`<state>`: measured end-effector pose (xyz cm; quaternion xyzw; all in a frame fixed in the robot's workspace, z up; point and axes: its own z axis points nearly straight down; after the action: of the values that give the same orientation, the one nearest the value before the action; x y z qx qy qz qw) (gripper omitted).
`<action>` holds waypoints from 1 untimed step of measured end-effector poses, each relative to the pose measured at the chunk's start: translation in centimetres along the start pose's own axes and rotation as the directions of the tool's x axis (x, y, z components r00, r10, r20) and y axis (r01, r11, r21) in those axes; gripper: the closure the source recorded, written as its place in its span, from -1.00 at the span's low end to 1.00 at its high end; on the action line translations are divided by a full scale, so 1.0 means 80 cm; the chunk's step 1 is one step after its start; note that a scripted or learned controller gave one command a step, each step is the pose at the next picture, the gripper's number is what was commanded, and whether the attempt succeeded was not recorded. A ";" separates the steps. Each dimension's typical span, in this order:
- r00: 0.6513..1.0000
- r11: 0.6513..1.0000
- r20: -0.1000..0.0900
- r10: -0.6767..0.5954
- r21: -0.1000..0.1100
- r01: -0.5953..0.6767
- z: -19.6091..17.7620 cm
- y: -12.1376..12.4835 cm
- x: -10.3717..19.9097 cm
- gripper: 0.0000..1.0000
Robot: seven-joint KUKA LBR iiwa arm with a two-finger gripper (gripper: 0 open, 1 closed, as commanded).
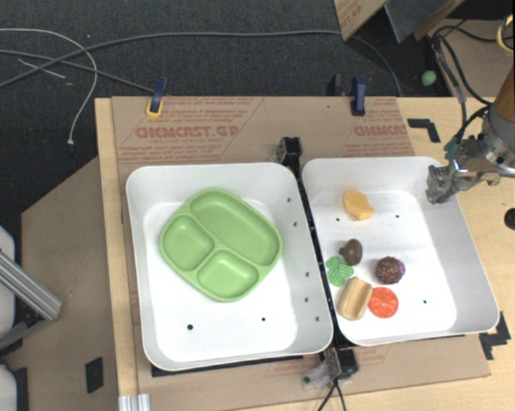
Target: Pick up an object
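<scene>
The right bin (444, 236) holds several small items: a yellow block (357, 204), a dark brown piece (351, 251), a green leafy piece (338, 269), a maroon round object (390, 269), a tan cylinder (354, 297) and a red-orange disc (382, 303). My gripper (442, 184) hangs over the bin's upper right corner, well to the right of the yellow block. Nothing shows between its fingers.
The left bin (160, 322) holds a green divided plate (221, 242). Blue clamps (157, 95) (359, 94) pin the cardboard sheet at the back. A black clip (289, 149) joins the bins at the top. Cables lie on the dark floor behind.
</scene>
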<state>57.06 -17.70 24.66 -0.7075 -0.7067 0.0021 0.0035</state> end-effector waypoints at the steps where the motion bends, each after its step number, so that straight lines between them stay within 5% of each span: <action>1: 1.000 1.000 0.001 -0.001 -0.007 0.001 -0.005 0.002 0.000 -1.00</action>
<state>57.23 -17.70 25.02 -0.7070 -0.7072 0.0000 0.0003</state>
